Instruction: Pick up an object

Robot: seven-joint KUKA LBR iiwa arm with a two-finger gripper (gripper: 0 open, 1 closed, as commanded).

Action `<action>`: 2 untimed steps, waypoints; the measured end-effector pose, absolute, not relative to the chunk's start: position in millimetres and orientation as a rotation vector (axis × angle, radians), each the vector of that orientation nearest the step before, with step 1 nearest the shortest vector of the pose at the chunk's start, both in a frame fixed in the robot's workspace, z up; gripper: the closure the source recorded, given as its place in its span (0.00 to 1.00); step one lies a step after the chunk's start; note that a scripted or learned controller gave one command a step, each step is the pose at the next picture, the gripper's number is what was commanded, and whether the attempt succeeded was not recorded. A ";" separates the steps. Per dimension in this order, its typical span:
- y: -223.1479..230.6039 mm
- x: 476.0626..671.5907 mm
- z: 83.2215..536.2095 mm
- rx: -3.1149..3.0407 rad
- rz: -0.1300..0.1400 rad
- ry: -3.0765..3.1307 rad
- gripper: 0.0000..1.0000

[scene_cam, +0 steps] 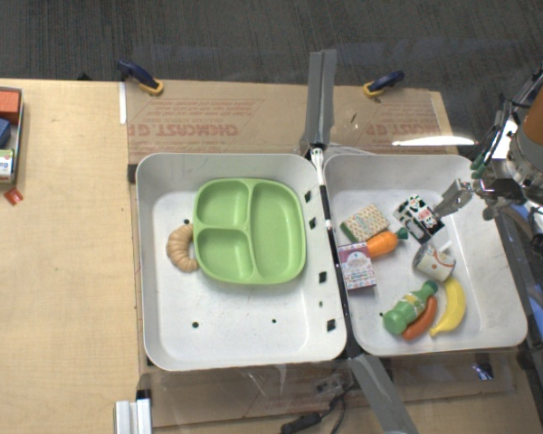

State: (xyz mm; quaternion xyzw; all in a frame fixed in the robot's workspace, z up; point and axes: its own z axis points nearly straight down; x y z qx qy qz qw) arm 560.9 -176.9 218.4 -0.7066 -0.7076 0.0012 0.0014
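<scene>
The right bin (489, 333) holds several small objects: a black-and-white cow-patterned item (419, 217), a tan waffle cracker (365, 220), an orange carrot (381, 242), a pink box (357, 268), a small white cup (433, 261), a yellow banana (451, 307) and a green bottle (405, 312) lying against a red pepper (422, 319). My gripper (469, 202) hangs over the bin's right side, just right of the cow-patterned item. Its fingers stand apart and open, with nothing between them.
The left bin (163, 324) holds a green divided plate (251, 231) with a tan croissant (181, 247) at its left edge. A grey divider bar (320, 98) runs back between the bins. Coloured blocks (0, 120) sit at the far left of the bench.
</scene>
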 end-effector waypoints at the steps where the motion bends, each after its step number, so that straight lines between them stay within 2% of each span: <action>1: -129.9 515.6 114.9 -2.245 -0.018 -2.232 0.00; 2: -131.5 515.9 123.6 -2.252 -0.016 -2.227 1.00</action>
